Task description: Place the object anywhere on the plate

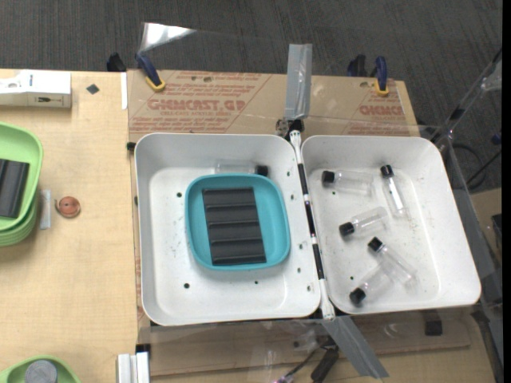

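Observation:
A teal square plate point(237, 220) sits in the left white bin point(160, 214), and a black ribbed block point(233, 223) lies across its middle. Just behind the plate, near the bin's far wall, lies one clear vial with a black cap point(239, 169). Several clear vials with black caps lie scattered in the right white bin point(447, 214): one at the far left point(345, 181), one at the far right point(392, 187), one in the middle point(361, 223), and two toward the front point(389, 259) point(369, 285).
Brown cardboard point(239, 98) lies behind the bins, held by clamps point(149, 71) point(380, 76). A green dish point(20, 190) with a black item stands at the left edge of the wooden bench. A small round brown piece point(68, 206) lies near it.

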